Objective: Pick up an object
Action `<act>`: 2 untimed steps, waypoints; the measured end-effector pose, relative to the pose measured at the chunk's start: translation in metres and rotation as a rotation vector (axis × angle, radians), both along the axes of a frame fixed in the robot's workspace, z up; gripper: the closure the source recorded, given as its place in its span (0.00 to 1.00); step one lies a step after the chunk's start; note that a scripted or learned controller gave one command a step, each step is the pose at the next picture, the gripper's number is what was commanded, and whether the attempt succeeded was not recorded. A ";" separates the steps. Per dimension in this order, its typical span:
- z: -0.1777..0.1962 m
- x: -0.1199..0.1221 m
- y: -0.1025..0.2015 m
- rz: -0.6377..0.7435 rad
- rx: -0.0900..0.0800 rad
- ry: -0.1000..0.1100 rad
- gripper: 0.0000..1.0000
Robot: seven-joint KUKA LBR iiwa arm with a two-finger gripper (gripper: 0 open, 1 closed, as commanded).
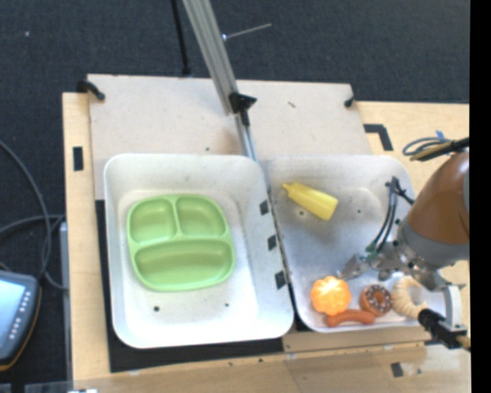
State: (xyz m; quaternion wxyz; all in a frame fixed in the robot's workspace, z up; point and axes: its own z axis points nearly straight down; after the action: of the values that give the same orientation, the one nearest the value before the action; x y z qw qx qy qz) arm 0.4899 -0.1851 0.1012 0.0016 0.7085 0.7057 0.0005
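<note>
The right bin (pixel 344 178) holds a yellow bottle (pixel 311 200) lying on its side near the back. At the front lie an orange fruit (pixel 331 295), a small brown round piece (pixel 378 299), a red-orange strip (pixel 349 318) and a beige ring (pixel 407 295). My gripper (pixel 362 263) hangs low over the right bin's floor, just behind the fruit and the brown piece and right of the bottle. I see nothing held in it. The arm's orange band (pixel 442 207) rises at the right edge.
The left bin (pixel 119 219) carries a green divided plate (pixel 180 241). A metal pole (pixel 217 51) slants from the top down to the wall between the bins. Cables (pixel 430 146) lie at the right. A screen (pixel 8 313) sits off the bench's left.
</note>
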 end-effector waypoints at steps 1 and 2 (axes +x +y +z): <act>0.102 0.002 0.162 0.014 0.004 -0.004 0.00; 0.114 0.001 0.202 0.011 0.003 -0.001 0.00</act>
State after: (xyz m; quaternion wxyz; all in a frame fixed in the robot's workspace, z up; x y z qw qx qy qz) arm 0.4909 0.0169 0.2148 0.0006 0.7045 0.7097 0.0019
